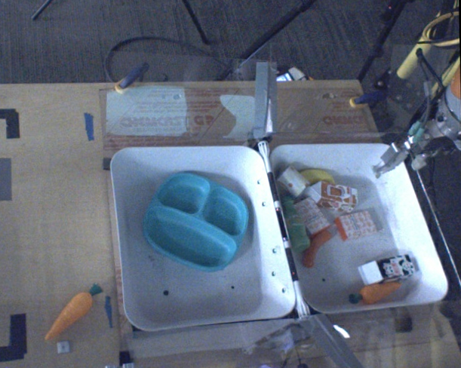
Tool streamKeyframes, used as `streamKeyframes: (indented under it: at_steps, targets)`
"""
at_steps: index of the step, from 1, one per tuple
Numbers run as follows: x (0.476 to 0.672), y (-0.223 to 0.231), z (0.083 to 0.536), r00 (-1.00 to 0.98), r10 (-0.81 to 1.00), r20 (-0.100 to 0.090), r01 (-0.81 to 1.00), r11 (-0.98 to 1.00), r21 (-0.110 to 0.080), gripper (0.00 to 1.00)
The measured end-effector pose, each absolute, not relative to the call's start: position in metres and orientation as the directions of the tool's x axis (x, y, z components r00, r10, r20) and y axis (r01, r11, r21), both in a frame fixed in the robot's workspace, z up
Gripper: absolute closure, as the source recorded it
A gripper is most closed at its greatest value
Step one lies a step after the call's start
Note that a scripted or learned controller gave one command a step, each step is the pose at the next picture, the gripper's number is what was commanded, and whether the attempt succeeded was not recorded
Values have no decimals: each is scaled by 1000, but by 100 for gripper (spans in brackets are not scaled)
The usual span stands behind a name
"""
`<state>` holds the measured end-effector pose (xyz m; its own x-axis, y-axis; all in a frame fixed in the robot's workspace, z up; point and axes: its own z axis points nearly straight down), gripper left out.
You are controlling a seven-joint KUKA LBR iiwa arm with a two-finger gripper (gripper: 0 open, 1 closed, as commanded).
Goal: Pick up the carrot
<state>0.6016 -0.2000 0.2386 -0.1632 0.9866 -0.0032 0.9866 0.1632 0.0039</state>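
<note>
Overhead, two white bins sit side by side on the wooden bench. Left bin (pixel 136 296) holds a blue divided plate (pixel 196 219), tilted slightly, near centre. Right bin (pixel 420 218) holds a cluster along its left wall: a small white box (pixel 291 180), a yellow banana (pixel 319 174) just behind it, an orange-and-white carton (pixel 334 196), a second carton (pixel 358 225), a green item (pixel 298 234) against the wall, and a red sausage-like piece (pixel 316 249).

Near the right bin's front edge lies one carrot (pixel 379 292), orange, green stub pointing left, touching a small cow-print milk carton (pixel 387 269) just behind it. A second carrot (pixel 70 314) lies outside the bins on the bench (pixel 43 224), left of the left bin, leaf end up-right.

Gripper (pixel 396 158) hangs over the right bin's back-right corner, well apart from both carrots. Jaw state: cannot tell at this resolution; nothing visible between them.
</note>
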Motion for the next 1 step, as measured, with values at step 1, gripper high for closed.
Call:
streamKeyframes:
  at_steps: [1]
  targets:
    - [592, -176, 214, -274, 962, 0, 962, 274, 1, 0]
